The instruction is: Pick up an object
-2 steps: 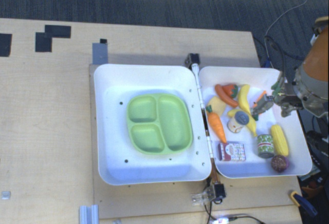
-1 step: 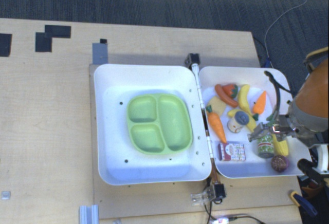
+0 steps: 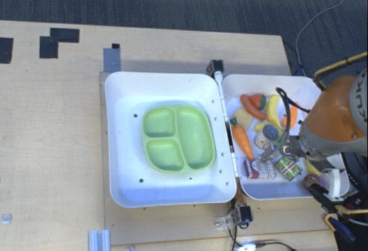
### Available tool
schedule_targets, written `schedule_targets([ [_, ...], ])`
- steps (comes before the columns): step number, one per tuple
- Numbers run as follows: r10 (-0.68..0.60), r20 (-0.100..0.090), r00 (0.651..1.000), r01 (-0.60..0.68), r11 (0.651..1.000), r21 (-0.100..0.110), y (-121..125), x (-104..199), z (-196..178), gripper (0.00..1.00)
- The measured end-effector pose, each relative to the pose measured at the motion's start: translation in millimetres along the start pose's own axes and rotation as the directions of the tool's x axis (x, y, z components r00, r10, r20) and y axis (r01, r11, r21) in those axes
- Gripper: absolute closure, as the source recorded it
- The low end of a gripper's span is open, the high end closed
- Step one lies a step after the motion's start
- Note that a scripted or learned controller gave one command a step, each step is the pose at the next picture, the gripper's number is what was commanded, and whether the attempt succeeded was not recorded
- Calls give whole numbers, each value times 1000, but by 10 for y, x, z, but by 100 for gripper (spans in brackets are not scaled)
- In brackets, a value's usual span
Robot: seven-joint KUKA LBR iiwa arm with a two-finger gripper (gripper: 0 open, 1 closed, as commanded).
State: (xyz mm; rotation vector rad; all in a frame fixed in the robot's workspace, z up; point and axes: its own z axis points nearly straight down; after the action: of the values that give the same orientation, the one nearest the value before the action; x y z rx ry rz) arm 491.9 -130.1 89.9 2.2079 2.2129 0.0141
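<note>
The gripper (image 3: 275, 155) is lowered into the right bin (image 3: 253, 189) among a heap of toy food; whether it is spread or closed cannot be told.

The gripper is seen at the end of the arm (image 3: 333, 120), whose orange band sits over the bin's right side. Beneath and around the gripper a clutter of small objects is found: a carrot (image 3: 241, 139) lying slantwise near the bin's left wall, a banana (image 3: 272, 109) and a red-orange pepper (image 3: 253, 103) toward the far end, and a green packet (image 3: 289, 168) just beside the gripper. No object is clearly seen held by it. In the left bin (image 3: 123, 186) a green divided tray (image 3: 178, 138) is set in the middle. Both bins rest on the wooden counter (image 3: 52, 140).
</note>
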Motion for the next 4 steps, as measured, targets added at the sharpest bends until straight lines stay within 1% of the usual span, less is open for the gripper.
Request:
schedule_targets([
  [1,-2,-2,1000,2,1000,-7,30,15,-116,100],
  [2,-2,-2,1000,2,1000,-6,29,15,-115,0],
  [3,-4,-2,1000,4,1000,-10,47,19,-222,100],
  [4,-5,-2,1000,5,1000,-10,46,19,-221,0],
])
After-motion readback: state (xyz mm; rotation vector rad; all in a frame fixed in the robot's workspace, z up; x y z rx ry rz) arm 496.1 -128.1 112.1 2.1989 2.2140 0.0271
